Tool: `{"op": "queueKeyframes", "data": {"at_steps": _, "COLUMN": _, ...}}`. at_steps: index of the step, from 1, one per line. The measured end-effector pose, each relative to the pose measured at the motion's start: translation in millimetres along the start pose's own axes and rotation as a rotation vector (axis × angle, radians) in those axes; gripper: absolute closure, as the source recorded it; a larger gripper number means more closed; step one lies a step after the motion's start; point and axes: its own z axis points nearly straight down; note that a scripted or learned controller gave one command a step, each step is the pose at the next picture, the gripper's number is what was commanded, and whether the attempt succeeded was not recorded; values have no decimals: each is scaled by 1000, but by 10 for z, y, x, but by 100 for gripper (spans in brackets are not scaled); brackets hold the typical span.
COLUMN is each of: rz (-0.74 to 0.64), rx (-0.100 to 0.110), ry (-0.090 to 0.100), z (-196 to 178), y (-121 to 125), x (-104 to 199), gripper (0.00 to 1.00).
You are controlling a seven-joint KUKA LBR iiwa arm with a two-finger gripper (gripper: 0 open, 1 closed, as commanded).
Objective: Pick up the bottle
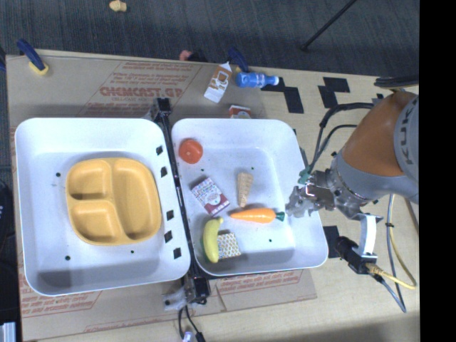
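- Left white plastic bin [28,191]: holds a yellow three-compartment plastic tray [112,199], lying flat near its middle.
- Right white plastic bin [285,137]: round orange-red ball [190,150] in the far left corner; small red-and-white carton [209,195] near the centre; pale ice-cream cone [244,186] just to its right; yellow banana [211,240] at the near edge, touching a speckled square packet [228,246]; orange toy carrot [253,216] with a green tip, lying crosswise.
- Bench beyond the bins: white-and-brown carton [218,82] lying tilted; beside it the blue plastic bottle [255,80], on its side, well apart from the arm.
- Grey two-finger gripper [298,204]: at the right bin's right wall, near the carrot's green tip; whether clenched or released, cannot tell.
- Orange-banded grey arm [381,148]: far right.
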Motion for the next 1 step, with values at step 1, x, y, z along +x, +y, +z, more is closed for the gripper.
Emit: {"op": "queueKeyframes", "data": {"at_steps": 1, "rz": -178, "rx": 1, "ry": 2, "z": 46, "y": -5, "x": 36, "gripper": 100}}
